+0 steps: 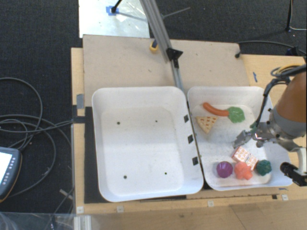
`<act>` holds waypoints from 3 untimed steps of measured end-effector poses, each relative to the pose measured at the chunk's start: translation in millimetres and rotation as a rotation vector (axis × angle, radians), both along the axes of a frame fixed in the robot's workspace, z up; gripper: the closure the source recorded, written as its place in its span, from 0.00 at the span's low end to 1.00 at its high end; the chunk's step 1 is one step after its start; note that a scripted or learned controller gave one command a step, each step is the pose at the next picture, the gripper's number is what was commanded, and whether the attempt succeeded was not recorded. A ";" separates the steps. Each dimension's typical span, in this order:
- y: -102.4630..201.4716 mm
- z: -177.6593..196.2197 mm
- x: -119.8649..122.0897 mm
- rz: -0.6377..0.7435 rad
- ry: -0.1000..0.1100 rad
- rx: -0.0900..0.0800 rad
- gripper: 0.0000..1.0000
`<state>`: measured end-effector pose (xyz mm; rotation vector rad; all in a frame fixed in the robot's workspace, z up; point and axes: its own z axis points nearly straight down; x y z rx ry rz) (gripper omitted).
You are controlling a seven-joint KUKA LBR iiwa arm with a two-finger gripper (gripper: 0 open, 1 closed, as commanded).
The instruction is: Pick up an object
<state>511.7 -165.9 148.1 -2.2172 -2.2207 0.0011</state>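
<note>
The gripper (250, 139), finger state not discernible, is poised above the pink block (241, 154), judged light, rigid, best pinched across flat sides.

The tool (247, 137) hangs over the right bin (218, 97), just above a pink-and-white block (241, 154). Along that bin's near edge lie a purple piece (224, 169), an orange piece (243, 170) and a dark green piece (263, 166). A carrot (217, 109) and wedge (206, 124) lie toward its far edge.
</note>
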 end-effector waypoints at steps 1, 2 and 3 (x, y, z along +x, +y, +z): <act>0.6 -52.4 -0.4 -0.001 0.001 0.000 0.00; -0.4 -38.8 1.4 -0.001 -0.007 -0.002 1.00; 2.2 4.8 2.4 0.003 -0.009 -0.004 1.00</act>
